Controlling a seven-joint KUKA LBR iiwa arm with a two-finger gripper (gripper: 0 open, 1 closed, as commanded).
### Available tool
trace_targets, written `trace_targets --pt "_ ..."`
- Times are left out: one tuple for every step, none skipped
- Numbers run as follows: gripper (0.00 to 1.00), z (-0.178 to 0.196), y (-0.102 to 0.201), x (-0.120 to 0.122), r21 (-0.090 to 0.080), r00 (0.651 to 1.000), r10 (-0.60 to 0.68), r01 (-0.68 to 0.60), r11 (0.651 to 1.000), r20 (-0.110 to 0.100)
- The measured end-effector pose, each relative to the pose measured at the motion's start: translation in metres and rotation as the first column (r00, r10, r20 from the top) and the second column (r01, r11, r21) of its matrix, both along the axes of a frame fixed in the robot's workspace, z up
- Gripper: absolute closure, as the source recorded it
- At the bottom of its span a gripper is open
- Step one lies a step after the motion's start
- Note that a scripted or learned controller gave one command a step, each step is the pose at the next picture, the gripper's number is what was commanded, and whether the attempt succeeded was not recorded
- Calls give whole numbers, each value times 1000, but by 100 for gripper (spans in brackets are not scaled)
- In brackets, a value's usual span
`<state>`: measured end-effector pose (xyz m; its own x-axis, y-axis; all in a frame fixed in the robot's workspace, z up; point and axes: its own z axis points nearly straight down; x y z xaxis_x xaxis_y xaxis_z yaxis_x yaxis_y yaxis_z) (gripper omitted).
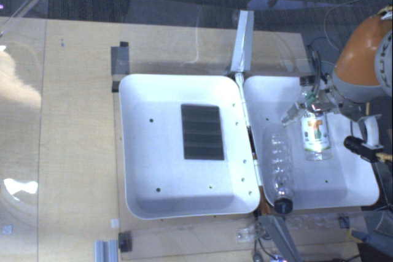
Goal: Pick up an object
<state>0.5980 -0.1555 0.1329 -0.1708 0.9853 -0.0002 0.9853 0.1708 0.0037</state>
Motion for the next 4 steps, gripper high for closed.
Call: trace_targets --pt "0 -45 44 11 1 993 -119 119 993 5" --pt "0 -46 16 44 8 995 -97 97 995 -37" --pt "100 -38 17 43 7 995 -92 92 996 -44" --pt "100 53 104 49 0 1000 -15 15 1000 3"
